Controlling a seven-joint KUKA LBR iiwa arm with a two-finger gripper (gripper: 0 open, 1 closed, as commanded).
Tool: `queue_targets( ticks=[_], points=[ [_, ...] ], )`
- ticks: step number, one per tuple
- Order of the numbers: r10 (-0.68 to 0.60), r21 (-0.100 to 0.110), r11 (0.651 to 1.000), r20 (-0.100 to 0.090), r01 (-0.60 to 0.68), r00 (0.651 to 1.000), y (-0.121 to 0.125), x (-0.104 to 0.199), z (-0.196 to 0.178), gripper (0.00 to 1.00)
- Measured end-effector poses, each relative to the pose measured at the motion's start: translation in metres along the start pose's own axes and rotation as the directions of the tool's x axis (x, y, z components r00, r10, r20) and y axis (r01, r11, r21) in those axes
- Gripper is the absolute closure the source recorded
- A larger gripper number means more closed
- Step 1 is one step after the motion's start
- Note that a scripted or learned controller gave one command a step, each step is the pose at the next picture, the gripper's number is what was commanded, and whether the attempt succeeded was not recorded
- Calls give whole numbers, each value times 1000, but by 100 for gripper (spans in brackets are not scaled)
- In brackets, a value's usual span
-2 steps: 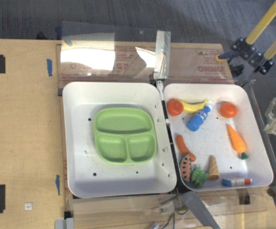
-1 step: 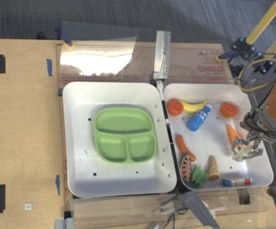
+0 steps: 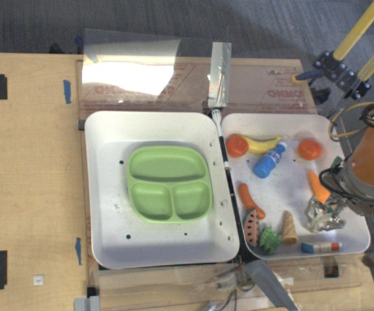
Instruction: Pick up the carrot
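At the near edge of the right bin (image 3: 362, 241) lies a small white marker (image 3: 319, 246) with a red end and a blue end. Just left of it stands a tan ice cream cone (image 3: 288, 227), and beside that a green bumpy toy (image 3: 269, 240) and a slice of watermelon (image 3: 252, 227). A little farther back is a red chili pepper (image 3: 248, 199).

The pincer (image 3: 325, 216) hangs low over the right side of this bin, near the marker. It is silver and shiny. I cannot tell if it is spread or pressed together, and I see nothing pinched in it. The orange carrot (image 3: 318, 185) lies just behind the pincer, tilted, and its near end reaches right up to the silver parts. The grey arm (image 3: 371, 167) with its orange band comes in from the right.

Farther back a blue bottle (image 3: 268, 161) lies on its side. Behind it are a yellow banana (image 3: 263, 144) and an orange ball-shaped fruit (image 3: 237, 146), touching each other. Another round orange fruit (image 3: 310, 149) sits well apart, near the far right corner.

The left bin (image 3: 103, 193) holds a green plate (image 3: 169, 182) with three parts, one long and two small. Both bins sit on a light wooden surface (image 3: 28, 173). Behind the bins lies a clear plastic sheet (image 3: 132, 76).
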State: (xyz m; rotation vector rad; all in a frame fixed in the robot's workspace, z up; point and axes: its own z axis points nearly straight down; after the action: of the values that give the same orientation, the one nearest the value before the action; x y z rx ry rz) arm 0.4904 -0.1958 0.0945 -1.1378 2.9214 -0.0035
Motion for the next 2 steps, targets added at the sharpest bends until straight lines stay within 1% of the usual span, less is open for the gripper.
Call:
queue_targets(
  ticks=[1,2],
  points=[
    [-33,-5,999,-2,33,999,26,-23,-1,100],
    [-154,11,988,5,154,988,23,-62,-210,100]
  ],
)
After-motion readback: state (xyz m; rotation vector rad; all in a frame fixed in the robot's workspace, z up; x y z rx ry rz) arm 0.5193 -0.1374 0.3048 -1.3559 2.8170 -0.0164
